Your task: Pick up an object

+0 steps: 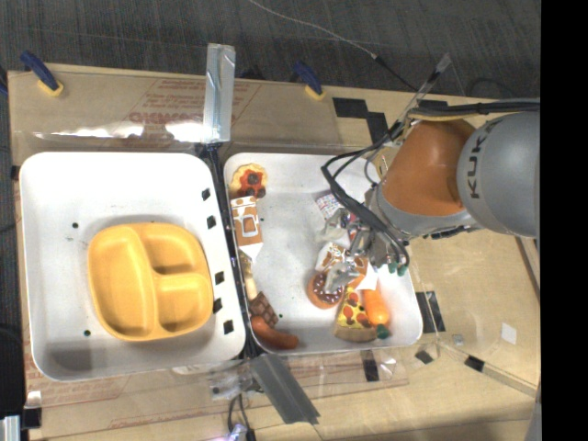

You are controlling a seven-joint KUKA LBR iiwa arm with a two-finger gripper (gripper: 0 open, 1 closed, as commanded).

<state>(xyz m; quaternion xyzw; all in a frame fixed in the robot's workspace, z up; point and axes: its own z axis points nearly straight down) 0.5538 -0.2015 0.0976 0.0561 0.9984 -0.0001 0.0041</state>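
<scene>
Gripper (347,266): low in the right bin, over a cluster of toy food; whether its fingers are wide or narrow I cannot tell.
Arm (478,168): grey, with an orange band (424,168) above the wrist and black cables looping beside it.
Donut (324,289): round, brown with a red centre, directly under the gripper, partly hidden.
Pizza slice (354,318): yellow wedge with red dots, just beside the donut, near the bin's front right corner.
Carrot (375,307): orange, lying on the pizza slice.
Sausage (276,339): reddish-brown, at the front edge.
Right bin (294,246): shallow, white, smooth plastic.
Left bin (55,200): white, holding a yellow divided tray (147,281) with rounded corners.
Bench (478,329): pale wood with cardboard and tape; dark carpet beyond.
</scene>
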